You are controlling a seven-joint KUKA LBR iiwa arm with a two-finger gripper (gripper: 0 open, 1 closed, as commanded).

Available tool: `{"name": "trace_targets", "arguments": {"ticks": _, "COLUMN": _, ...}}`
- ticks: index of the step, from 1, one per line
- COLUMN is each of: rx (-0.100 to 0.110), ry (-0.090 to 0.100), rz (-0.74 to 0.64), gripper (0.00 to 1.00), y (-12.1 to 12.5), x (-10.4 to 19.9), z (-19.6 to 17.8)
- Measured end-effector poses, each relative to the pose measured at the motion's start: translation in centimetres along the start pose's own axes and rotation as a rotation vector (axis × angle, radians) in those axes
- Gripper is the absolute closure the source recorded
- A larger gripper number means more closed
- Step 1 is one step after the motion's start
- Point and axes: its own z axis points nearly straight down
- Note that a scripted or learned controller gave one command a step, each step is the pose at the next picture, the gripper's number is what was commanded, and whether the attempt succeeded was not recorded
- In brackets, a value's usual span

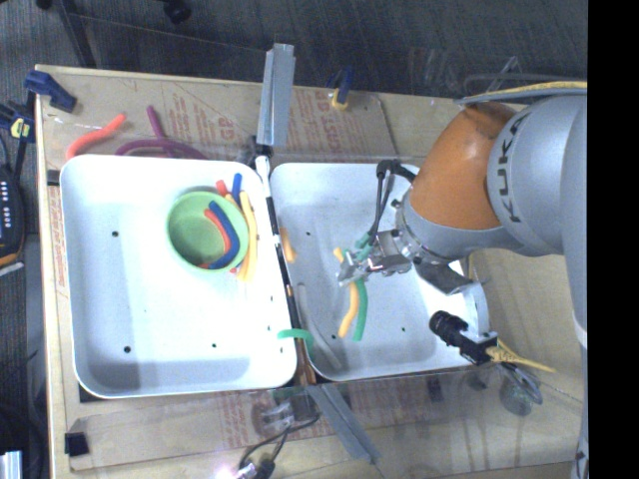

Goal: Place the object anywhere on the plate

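My claw is hovering in the right bin, directly over a yellow and green strip – fingers too blurred, so I cannot tell their spread or any hold. The green plate is sitting at nine o'clock in the left bin, carrying red, blue and yellow strips.

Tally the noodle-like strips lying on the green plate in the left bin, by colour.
On the green plate:
red strip: 1
blue strip: 1
yellow strip: 1
Total: 3
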Motion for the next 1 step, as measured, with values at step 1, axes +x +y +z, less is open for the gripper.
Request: {"name": "trace_targets", "arguments": {"ticks": 1, "rx": 0.0, "ry": 0.0, "rz": 0.0, "gripper": 0.0, "y": 0.01, "x": 0.0, "z": -0.01}}
